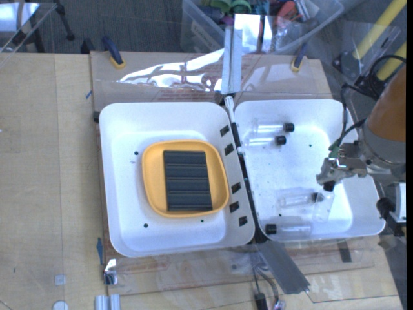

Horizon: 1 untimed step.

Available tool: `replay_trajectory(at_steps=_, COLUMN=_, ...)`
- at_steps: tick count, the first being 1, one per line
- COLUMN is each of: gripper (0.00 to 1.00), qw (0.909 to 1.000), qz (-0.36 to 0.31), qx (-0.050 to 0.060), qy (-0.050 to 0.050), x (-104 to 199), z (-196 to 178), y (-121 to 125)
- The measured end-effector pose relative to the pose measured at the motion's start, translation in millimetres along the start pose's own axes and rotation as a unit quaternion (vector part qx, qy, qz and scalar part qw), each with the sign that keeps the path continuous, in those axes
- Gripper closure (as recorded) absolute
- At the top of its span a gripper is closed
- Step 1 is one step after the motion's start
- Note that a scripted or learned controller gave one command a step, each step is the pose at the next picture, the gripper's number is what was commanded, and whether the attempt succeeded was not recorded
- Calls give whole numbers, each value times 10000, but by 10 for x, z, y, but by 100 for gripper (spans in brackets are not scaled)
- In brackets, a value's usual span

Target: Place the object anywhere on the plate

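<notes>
- Nearest the lens, at the bottom centre of the frame, a grey flat piece of tape or sheet lies on the wooden bench just below the two bins.
- Left of centre sits the left shallow white bin, holding a yellow rounded-square plate with a dark grey ribbed rectangular block lying on its middle.
- Right of it, touching along a black-clipped seam, is the right shallow white bin.
- Four clear plastic vials with black caps lie in that right bin: two close together near its upper middle, one in the lower middle, and one by the lower left corner.
- Reaching in from the right edge, the grey arm with an orange band bends down over the right bin's right side.
- Its two-finger gripper hangs low, just above and to the right of the lower-middle vial; I cannot tell from this angle how the jaws stand, and no vial is visibly between them.
- At the upper centre, a clear tub of coloured toys stands beyond the bins.
</notes>
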State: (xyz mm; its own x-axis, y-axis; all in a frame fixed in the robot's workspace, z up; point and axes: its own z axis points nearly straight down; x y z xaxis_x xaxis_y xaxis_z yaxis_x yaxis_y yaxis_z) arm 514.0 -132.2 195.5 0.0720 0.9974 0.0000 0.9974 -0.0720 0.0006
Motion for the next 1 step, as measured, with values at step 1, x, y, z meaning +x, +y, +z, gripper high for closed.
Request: replay_trajectory(at_steps=1, gripper=0, qw=10000, qz=0, qx=-1, qy=0, x=-1, z=0, y=0)
